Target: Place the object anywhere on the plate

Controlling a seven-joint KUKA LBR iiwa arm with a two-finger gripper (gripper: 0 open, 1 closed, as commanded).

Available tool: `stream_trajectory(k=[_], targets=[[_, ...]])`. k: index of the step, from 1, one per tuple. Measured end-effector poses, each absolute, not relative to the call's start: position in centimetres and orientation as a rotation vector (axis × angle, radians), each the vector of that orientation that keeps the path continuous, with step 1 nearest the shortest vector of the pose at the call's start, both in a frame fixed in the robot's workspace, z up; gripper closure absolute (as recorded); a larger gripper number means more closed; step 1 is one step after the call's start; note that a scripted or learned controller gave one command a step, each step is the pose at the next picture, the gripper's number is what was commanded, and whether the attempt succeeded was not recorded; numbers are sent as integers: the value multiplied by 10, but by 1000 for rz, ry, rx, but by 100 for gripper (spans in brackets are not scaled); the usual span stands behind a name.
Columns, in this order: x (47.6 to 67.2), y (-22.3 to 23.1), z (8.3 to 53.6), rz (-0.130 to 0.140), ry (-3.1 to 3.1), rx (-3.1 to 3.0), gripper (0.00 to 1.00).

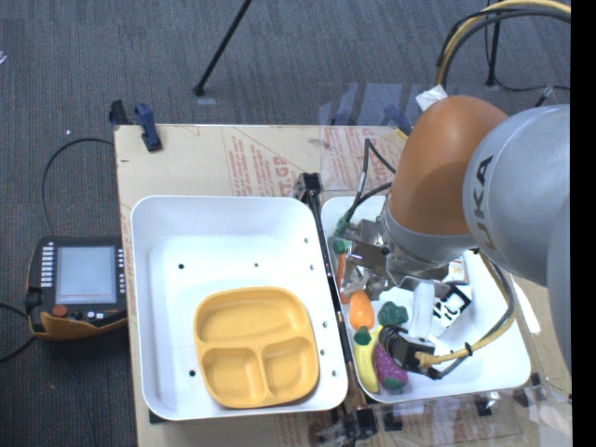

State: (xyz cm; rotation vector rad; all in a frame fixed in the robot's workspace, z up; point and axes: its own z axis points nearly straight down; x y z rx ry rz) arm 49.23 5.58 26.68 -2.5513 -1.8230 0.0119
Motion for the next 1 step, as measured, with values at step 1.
stream_trajectory(k=[1], targets=[[492,56,267,13,-1826,-2549,0]])
